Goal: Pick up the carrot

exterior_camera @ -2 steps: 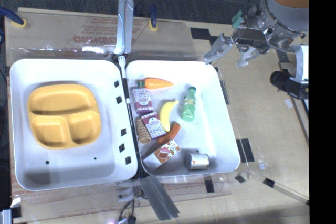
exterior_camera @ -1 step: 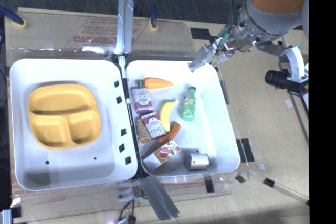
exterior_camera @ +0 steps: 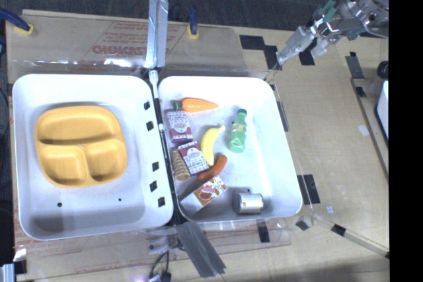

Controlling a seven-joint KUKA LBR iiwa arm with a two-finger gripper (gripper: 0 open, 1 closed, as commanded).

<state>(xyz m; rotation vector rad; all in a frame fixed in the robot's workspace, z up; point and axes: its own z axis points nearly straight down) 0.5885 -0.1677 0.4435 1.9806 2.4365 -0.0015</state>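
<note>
Carrot [exterior_camera: 199, 104] lying untouched by the far edge of the right bin [exterior_camera: 284, 142], just beyond the small cartons [exterior_camera: 178, 125]. End effector [exterior_camera: 284, 57] poised past the bin's far right corner, holding nothing; finger spread too small to tell. Approach step, by the look of it: next, down and leftward onto the carrot.

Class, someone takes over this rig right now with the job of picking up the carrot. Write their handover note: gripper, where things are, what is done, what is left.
Gripper: above the bench just outside the right bin's far right corner, holding nothing; whether its fingers are open cannot be told.
Carrot: lying at the far end of the right bin, next to a green bottle and banana.
Left bin: holds a yellow tray.
Done: nothing yet; carrot untouched.
Left: move over the carrot, descend, grasp, lift.
</note>
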